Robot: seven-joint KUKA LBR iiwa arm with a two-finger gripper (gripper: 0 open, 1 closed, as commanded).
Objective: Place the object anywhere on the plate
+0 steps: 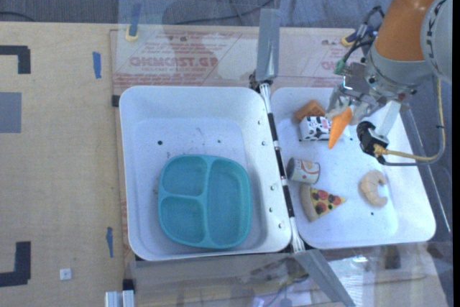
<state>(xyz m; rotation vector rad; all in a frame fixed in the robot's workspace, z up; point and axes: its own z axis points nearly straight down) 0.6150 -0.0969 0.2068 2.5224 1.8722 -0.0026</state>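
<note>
Orange and tapered, the carrot (338,127) hangs point-down between the fingers of the gripper (347,110), which we see pinching its top end above the right bin (417,226). Just beside it we find a black-and-white carton (313,128) and a brown piece of food (310,110). Lower in that bin lie a can (303,170), a pizza slice (320,201) and a croissant (373,188). The teal plate (205,202) sits in the left bin (144,111), well apart.

Even bright light, faint shadows, perhaps soft focus
</note>
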